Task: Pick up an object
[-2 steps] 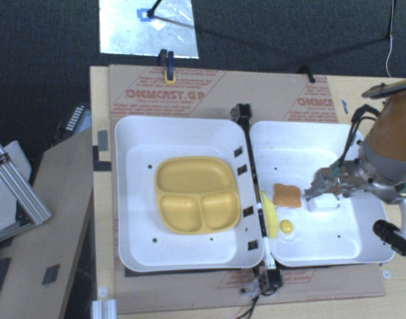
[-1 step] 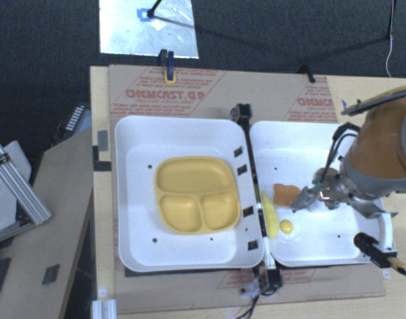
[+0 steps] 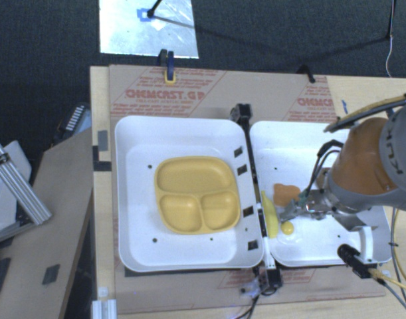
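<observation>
The worktop [image 3: 103, 178] is a pale wooden board, and a brown cardboard sheet [image 3: 189, 92] printed with red lettering covers most of its top. 2 shallow white bins sit side by side on that sheet, touching along a dark seam: the left bin [image 3: 133, 198] and the right bin [image 3: 289, 141]. A yellow-and-black clamp [image 3: 168, 66] grips the worktop's far edge.

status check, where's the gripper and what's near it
Gripper low in right bin, near its left wall. Orange object just above it, yellow pieces beside it; no grasp confirmed. Yellow divided tray in left bin, out of the way.
</observation>
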Tool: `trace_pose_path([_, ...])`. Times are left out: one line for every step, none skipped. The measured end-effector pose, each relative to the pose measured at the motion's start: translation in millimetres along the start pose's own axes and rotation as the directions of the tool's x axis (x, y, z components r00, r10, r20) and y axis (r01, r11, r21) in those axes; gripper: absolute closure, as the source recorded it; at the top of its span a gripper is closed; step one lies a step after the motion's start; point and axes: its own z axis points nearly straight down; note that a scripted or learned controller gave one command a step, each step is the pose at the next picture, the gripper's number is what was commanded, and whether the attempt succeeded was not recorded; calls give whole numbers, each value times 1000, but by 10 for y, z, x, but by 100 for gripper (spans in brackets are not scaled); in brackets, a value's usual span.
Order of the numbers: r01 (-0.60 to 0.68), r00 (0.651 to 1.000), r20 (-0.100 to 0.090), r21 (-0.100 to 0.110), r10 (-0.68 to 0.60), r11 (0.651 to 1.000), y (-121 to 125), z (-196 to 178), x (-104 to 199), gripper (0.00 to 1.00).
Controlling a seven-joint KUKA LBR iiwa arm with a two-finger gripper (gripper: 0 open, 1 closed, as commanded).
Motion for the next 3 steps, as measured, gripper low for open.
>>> trace_pose_path([0,1000,-1,-6,0,1000,20,54,6,0])
trace_pose_path([2,1000,-2,-13,-2,1000,46,-71,17,100])
trace_pose_path([3,1000,2,-8,-3,1000,32,-505,37,100])
